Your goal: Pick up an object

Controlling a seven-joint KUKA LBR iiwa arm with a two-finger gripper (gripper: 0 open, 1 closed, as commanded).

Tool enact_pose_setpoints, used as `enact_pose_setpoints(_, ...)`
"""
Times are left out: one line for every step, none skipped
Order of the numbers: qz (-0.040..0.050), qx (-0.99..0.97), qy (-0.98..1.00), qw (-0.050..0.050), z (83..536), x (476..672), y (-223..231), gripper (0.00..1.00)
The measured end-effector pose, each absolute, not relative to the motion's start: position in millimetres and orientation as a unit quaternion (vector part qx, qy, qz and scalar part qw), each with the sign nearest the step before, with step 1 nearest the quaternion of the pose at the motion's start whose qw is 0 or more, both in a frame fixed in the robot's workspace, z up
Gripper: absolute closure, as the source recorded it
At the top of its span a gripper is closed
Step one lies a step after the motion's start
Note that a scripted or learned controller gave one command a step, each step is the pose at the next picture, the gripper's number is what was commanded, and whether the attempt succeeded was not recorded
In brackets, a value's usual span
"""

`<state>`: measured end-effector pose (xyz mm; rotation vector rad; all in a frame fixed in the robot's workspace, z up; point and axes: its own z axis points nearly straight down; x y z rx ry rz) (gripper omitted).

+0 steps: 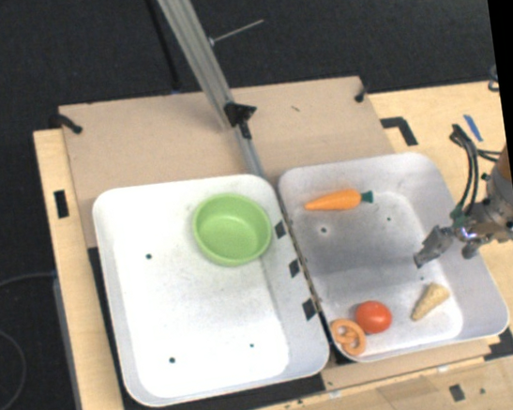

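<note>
A: Where does the arm sit in the frame?

B: At the right edge, about mid-height. Little of it shows: a wrist section with dark cables looping above it.

A: And the gripper (450, 246)?

B: It reaches leftward from the wrist, a touch below the frame's middle line. One grey finger (430, 248) slants down and to the left; a second, shorter one lies just right of it, nearer the wrist.

A: Anything between them?

B: Nothing I can see. The fingers stand apart.
</note>
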<state>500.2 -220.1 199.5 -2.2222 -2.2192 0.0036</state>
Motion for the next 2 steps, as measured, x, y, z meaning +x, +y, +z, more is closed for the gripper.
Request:
enact_pose_setpoints(0.0013, -0.708, -0.706, 0.001, 148, 500.8, -211, 0.0)
enact_pose_setpoints(-0.0014, -0.709, -0.705, -0.003, 163, 503.3, -212, 1.0)
